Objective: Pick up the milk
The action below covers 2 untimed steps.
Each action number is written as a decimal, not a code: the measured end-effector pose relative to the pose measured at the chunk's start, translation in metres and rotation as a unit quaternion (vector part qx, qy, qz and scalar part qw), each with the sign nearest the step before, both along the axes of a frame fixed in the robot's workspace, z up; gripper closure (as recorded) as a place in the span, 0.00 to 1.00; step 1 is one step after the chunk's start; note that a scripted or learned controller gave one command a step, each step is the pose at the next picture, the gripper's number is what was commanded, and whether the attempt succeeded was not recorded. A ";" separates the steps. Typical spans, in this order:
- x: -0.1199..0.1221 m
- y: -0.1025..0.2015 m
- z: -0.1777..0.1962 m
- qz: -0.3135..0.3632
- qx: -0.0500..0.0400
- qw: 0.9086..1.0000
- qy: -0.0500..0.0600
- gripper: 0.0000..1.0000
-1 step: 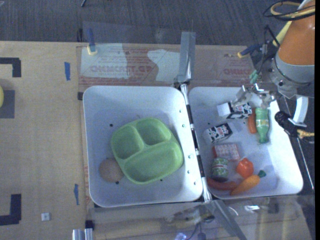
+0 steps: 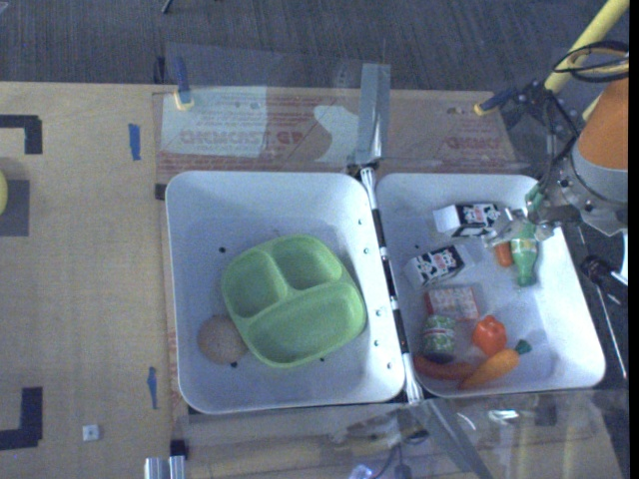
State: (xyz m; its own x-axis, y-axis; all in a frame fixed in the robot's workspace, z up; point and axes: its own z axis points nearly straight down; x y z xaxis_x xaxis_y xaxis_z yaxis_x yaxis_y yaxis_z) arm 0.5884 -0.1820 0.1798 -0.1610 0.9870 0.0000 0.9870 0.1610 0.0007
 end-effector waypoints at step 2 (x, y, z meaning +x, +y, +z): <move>0.081 0.077 -0.055 0.090 -0.001 0.996 -0.004 0.00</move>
